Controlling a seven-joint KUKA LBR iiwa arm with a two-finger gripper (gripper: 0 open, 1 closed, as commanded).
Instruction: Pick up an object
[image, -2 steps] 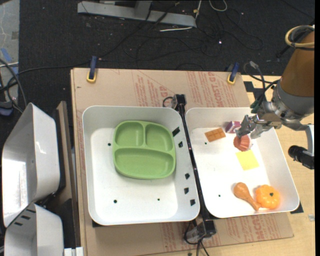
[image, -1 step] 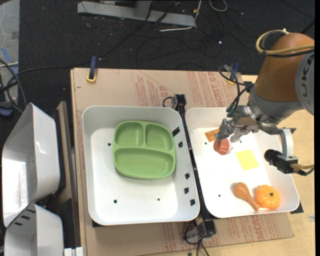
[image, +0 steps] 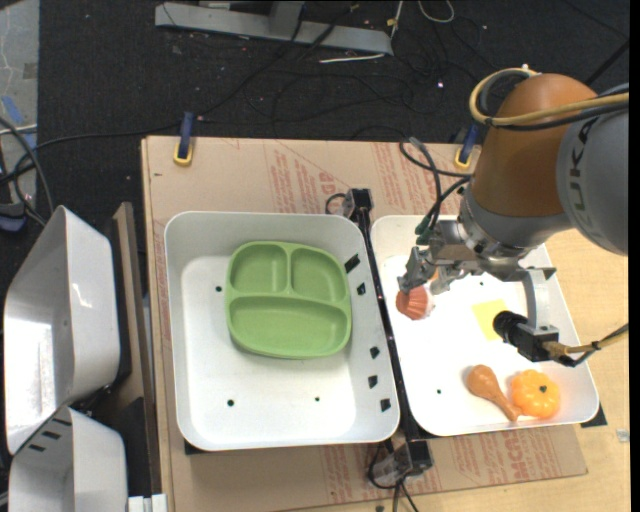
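A small reddish lumpy object (image: 413, 303) sits between the fingers of the pincer (image: 414, 293), grasped near the right bin's (image: 440, 405) left wall; a smooth orange pumpkin (image: 535, 394), tan drumstick (image: 488, 385) and flat yellow piece (image: 489, 319) lie nearby; the left bin (image: 200, 400) holds a glossy green divided plate (image: 289, 300).

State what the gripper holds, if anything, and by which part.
The gripper meets a small red-pink object at the object's top, but an actual hold cannot be told.
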